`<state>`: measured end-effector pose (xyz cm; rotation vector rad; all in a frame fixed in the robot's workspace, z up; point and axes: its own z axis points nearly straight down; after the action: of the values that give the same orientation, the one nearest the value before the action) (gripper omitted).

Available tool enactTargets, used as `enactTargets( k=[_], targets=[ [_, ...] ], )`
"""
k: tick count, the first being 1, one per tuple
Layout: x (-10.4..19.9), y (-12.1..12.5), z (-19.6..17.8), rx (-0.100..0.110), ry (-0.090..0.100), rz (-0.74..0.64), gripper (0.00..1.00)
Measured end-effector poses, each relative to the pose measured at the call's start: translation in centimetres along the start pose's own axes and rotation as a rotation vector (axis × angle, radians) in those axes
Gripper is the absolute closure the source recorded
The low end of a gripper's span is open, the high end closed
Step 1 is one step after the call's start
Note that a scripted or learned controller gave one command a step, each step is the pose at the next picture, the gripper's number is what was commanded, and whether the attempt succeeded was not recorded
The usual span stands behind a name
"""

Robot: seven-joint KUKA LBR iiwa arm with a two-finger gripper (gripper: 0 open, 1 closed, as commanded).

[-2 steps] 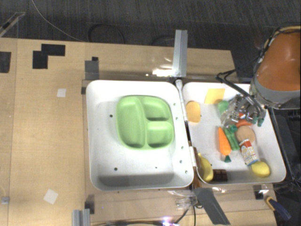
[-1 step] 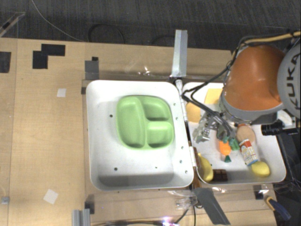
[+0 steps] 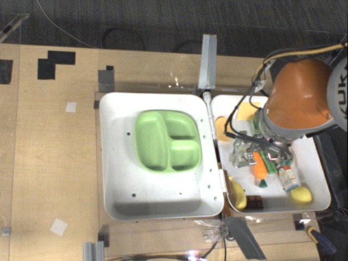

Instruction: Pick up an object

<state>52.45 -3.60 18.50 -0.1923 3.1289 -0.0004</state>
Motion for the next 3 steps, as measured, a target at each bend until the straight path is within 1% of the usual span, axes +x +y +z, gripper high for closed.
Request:
enactTargets(
  k=[1,2,3],
  targets=[
    [-3.9,-6.6,-6.5,0.004,-0.007,-0.145,1.0],
    [-3.9,-6.4,-6.3,0.001,-0.004,-0.147,0.0],
    [-0.1,-5.5,8.7,0.002,-0.006,-0.185,0.0]
  ],
)
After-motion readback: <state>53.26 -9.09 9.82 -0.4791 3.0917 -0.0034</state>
